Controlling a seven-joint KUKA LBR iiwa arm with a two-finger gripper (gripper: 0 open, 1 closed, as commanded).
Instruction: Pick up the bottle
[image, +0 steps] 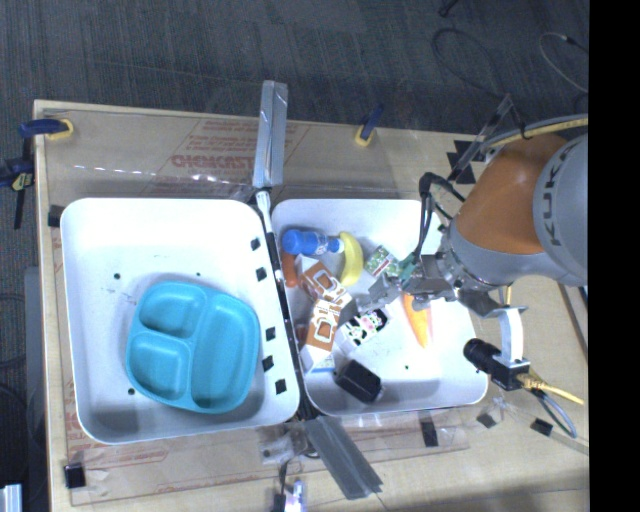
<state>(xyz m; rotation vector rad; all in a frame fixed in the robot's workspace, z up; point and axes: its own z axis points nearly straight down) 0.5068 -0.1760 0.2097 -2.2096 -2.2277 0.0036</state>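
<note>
Black plastic is met first at the near edge of the right bin (440, 215): one small dark block (357, 380) lies close to the front wall. Just beyond it, one black-and-white patterned toy (367, 325) and one brown-and-white printed carton (322, 318) are seen, with one orange carrot-shaped piece (419, 319) to their right. The gripper (385, 288) is held low over this clutter, near the bin's middle; whether the jaws are wide or narrow cannot be told, since the fingers are lost against the objects beneath, and nothing is seen clamped between them. One yellow banana (351, 257) is found farther back, just beside one small green-and-white packet (380, 262). At the far left corner of the right bin the bottle (306, 243) is laid on its side, blue with a pale cap end, touching or nearly touching the banana and close to the divider.

For the step in hand, it is judged that the gripper should be carried back and left from its present spot, and the fingers set across the bottle's narrow width, not along its length. Care is wanted that the banana and the bin wall are not caught in the closing.

Two white bins are counted; in the left bin (90, 260) one turquoise sectioned tray (195, 345) is laid, with three compartments.
</note>
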